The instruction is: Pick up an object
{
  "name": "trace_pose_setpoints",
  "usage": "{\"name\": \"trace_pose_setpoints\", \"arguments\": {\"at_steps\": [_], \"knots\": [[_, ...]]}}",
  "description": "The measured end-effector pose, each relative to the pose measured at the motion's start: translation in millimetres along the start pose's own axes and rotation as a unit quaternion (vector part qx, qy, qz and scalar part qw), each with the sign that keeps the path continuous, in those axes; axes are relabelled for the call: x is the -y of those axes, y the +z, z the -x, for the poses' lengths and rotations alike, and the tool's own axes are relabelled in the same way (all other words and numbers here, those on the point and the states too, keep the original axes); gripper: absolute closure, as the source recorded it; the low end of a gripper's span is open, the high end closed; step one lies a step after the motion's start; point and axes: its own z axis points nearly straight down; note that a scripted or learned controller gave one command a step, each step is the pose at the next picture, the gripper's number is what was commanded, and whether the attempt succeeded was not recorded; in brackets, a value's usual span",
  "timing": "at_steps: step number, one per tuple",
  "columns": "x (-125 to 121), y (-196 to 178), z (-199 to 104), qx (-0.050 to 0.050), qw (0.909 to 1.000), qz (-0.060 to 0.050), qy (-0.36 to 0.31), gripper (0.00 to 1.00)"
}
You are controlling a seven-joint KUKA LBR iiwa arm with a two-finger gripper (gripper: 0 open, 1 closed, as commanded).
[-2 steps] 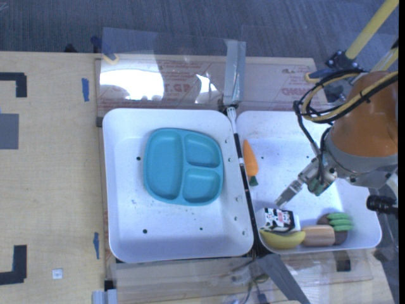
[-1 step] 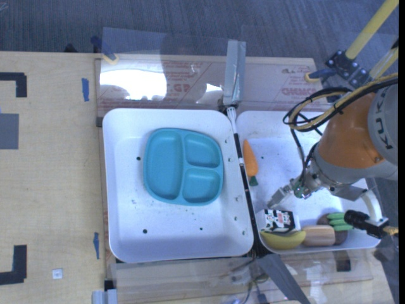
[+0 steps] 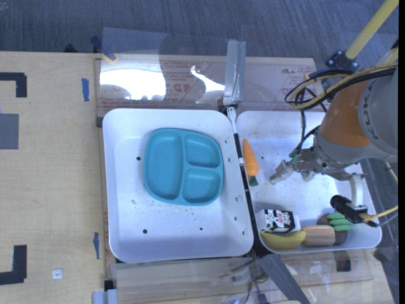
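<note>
A teal divided plate [image 3: 183, 166] is seen lying flat in the left bin [image 3: 120, 189], and every place below is given relative to it. Three compartments are shown on the plate, one large on its left and two smaller on its right. The right bin [image 3: 373, 236] is set directly to the plate's right, past the shared rims.

Just right of the plate, against the near wall of the right bin, an orange carrot [image 3: 250, 161] with a green tip is laid lengthwise. Further right, at about the plate's height, the gripper [image 3: 278, 173] is held above the bare floor of the right bin, with the grey arm [image 3: 364, 122] and its orange band behind it. Whether the tool is released or clenched cannot be told from this view; nothing is seen between its tips.

Below and to the right of the plate, along the near edge of the right bin, a small black-and-white box [image 3: 280, 219] is placed, touching a yellow banana [image 3: 283, 238]. A tan wooden block [image 3: 318, 235] is set beside the banana, and a green item [image 3: 340, 220] is found just beyond it.
</note>
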Motion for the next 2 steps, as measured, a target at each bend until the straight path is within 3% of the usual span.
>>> {"name": "trace_pose_setpoints", "arguments": {"at_steps": [1, 2], "knots": [[53, -1, -23, 0.000, 0.9999, 0.001, -0.011, 0.00], [-45, 1, 19, 0.001, 0.9999, 0.001, -0.015, 0.00]]}}
